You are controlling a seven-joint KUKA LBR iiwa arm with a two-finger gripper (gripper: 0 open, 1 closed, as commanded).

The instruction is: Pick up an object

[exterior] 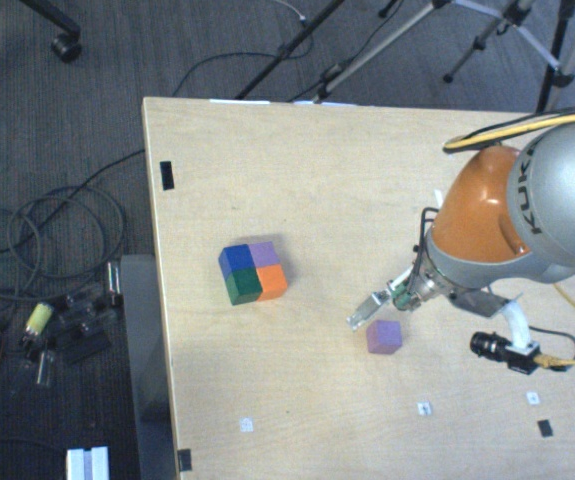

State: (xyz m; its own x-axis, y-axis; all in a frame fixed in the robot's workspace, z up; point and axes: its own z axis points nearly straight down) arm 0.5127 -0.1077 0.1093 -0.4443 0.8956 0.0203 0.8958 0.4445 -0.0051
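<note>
the arm (512,218) comes in from the right of the frame, and its tool (367,313) hangs low over the light wooden bench (317,168), right of centre. whether the tool is released or clenched i cannot tell (it is small and seen end-on at a slant). nothing shows in its grasp.

the nearest thing to pick is a small purple cube (384,337), lying flat on the bench just below and slightly right of the tool tip, close to it but seemingly apart. further off, toward the centre-left of the frame, sits a multicoloured block (252,272) with blue, purple, green and orange faces, well apart from the tool.

the risk, as i judge it, is misalignment: the tool tip sits beside the cube rather than squarely over it, so a straight descent could land on the cube's upper edge and nudge it away, or close on bare bench. the cube is small and light-looking, so a glancing touch would likely slide or tip it instead of seating it.
</note>
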